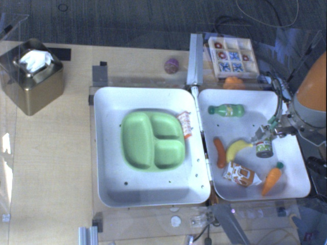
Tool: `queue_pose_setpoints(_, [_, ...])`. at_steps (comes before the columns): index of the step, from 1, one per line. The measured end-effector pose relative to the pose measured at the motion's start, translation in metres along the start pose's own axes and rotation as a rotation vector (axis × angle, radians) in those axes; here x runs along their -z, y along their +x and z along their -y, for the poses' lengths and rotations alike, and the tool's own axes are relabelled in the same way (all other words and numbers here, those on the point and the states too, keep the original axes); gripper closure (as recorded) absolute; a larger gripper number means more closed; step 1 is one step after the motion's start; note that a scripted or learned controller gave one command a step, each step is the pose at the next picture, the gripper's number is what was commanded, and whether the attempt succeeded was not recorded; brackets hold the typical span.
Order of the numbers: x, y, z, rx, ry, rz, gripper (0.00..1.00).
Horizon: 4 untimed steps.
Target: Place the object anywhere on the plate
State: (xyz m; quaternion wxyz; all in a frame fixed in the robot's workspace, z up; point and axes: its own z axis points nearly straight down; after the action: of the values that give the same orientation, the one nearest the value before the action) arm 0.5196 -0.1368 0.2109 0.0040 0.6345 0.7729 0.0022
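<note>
The green plate [152,140] lies in the left bin [110,182], a small packet [185,124] touching its right rim; right of the plate, in the right bin [301,185], the gripper [265,137] hangs low over a small can [264,148] beside a banana [237,148]; finger spacing cannot be told. Also right of the plate: a sausage [219,151], a green bottle [226,110], a carton [238,174], a carrot [271,178].

Arm [311,98]: grey casing, broad orange band above wrist; small metallic gripper [266,135]; thin dark cable alongside.
</note>
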Motion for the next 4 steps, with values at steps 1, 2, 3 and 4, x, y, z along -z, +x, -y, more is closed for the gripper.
queue_pose_setpoints(1, [-0.026,0.073,-0.065,-0.055,0.004,-0.003,1.0])
queue_pose_setpoints(2, [0.021,0.155,-0.112,-0.09,0.002,-0.003,1.0])
queue_pose_setpoints(3, [0.021,0.154,-0.112,-0.09,0.002,-0.002,0.0])
queue_pose_setpoints(4, [0.021,0.154,-0.112,-0.09,0.002,-0.002,0.0])
